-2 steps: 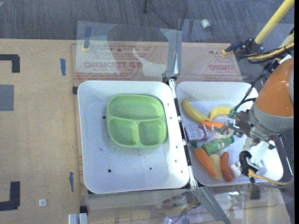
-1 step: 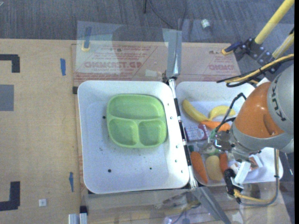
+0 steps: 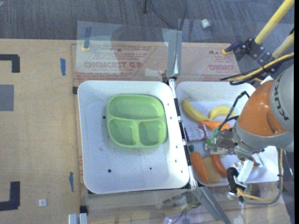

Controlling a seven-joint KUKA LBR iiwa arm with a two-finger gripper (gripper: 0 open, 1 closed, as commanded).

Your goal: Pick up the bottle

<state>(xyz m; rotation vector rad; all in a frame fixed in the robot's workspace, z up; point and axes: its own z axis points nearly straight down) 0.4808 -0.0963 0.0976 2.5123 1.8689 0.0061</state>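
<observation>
Your arm (image 3: 261, 115) reached low over the right bin (image 3: 187, 90), gripper (image 3: 223, 141) among crowded toy food; you could not tell its state or pick out the bottle.

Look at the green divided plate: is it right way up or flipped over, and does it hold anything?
Right way up, holding nothing: the green divided plate shows three bare hollow compartments, lying flat in the left bin.

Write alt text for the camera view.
A grey and orange robot arm reaches from the right over the right white bin, which holds a yellow banana, orange toy food and other small items. The left white bin holds a green divided plate.
</observation>
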